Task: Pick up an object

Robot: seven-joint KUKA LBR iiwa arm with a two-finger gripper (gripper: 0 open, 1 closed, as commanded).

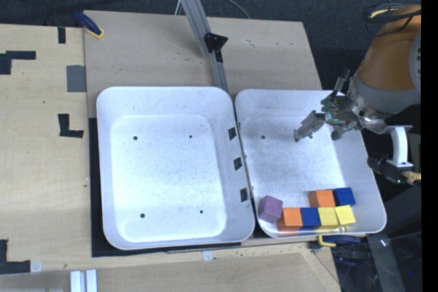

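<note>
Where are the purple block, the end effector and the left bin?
purple block (272,206), camera view, its top face.
end effector (321,125), camera view, between its fingertips.
left bin (164,93), camera view, its far rim.

Behind the hand (318,125), the grey arm with the orange band (390,68) is running off the picture's right edge.

No readable text, labels, brands or numbers anywhere: bins (168,100), blocks (321,210), bench (41,147) all unmarked.
</note>
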